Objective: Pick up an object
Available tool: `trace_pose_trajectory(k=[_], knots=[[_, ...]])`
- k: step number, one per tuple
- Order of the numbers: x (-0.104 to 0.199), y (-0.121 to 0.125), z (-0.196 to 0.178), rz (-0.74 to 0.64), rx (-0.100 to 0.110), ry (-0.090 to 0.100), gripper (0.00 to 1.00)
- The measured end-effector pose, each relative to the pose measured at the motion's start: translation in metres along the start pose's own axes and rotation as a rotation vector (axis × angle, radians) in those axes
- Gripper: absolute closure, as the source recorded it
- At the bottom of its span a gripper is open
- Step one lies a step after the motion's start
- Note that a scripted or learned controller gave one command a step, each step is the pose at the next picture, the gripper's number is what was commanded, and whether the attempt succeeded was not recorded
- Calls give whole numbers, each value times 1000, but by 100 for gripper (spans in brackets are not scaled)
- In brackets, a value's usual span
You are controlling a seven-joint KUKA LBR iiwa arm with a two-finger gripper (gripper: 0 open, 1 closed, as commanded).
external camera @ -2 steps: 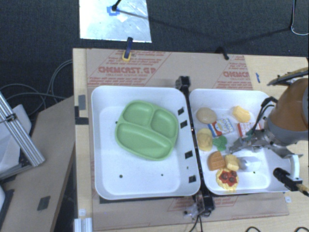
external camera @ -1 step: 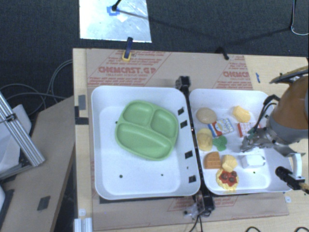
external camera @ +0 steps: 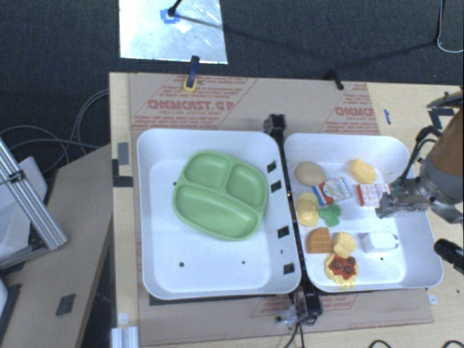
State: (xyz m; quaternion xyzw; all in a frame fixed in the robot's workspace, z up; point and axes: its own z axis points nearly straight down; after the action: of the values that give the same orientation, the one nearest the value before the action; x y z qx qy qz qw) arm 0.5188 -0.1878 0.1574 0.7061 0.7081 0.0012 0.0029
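We look down on a desk (external camera: 239, 96) that bears two shallow white bins side by side. The left bin (external camera: 156, 267) holds a green divided plate (external camera: 220, 194) with three compartments, lying a little toward the bin's far side. The right bin (external camera: 420, 263) holds a cluster of small toy foods. Toward its far side lie a beige rounded piece (external camera: 310, 172) and a yellow chunk (external camera: 362, 170). Between them, slightly nearer, is a small packet with red and blue print (external camera: 337, 189), and just to its right a red and white packet (external camera: 372, 193). Nearer the divider we see a pale yellow piece (external camera: 307, 209) touching a small green piece (external camera: 330, 214). Below those lie an orange-brown slice (external camera: 318, 240), a yellow lump (external camera: 344, 243) just beside it, and a red and yellow item (external camera: 342, 267) near the bin's front wall. A small white block (external camera: 378, 241) lies apart, toward the right of the bin floor. The arm (external camera: 444, 167) reaches in from the right, and its pincer (external camera: 388, 203) hangs low over the right side of the right bin, just beside the red and white packet and above the white block in the view. We cannot tell whether the pincer is released or clenched, and we see nothing gripped in it. On the dark floor beyond the desk lies a silvery sheet (external camera: 172, 20).
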Motion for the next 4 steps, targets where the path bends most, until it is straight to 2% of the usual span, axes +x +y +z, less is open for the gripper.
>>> trace_pose_trajectory(k=[1,2,4], knots=[[5,3,-45,-2,-1,0,100],[5,5,-68,-2,1,1,100],[107,32,-82,-8,3,4,100]])
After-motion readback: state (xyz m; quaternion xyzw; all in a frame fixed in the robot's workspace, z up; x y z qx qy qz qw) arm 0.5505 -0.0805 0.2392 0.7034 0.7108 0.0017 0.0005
